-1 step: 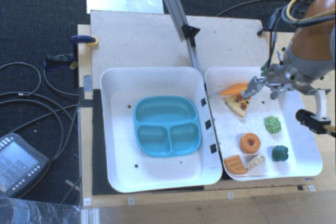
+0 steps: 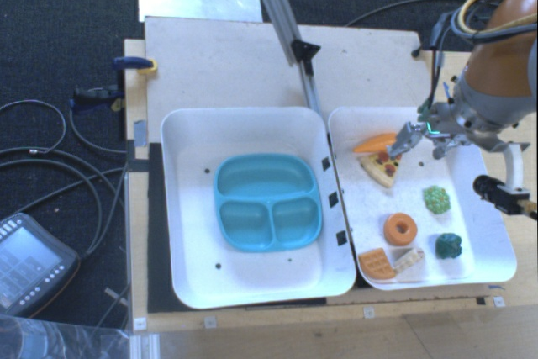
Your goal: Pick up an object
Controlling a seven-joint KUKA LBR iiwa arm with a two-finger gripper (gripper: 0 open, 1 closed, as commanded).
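Right bin (image 2: 496, 256) as landmark, beside blue tray (image 2: 269, 202) in neighbouring bin. Claw (image 2: 402, 143) low over bin's far-left corner, jaw state unclear. Pizza slice (image 2: 380, 169) just under tip, carrot (image 2: 374, 144) touching beside. Doughnut (image 2: 400, 228) nearer, mid-bin.

Nothing legible anywhere on this bench. The handheld control pendant (image 2: 29, 263), well off to the left of the left bin (image 2: 189, 265), has a screen showing a faint grid, but it is too small and blurred to make out a single character. The small black tabs (image 2: 333, 199) on the rim of that same bin's right side carry no readable marks either. No brand, number or sign can be read.
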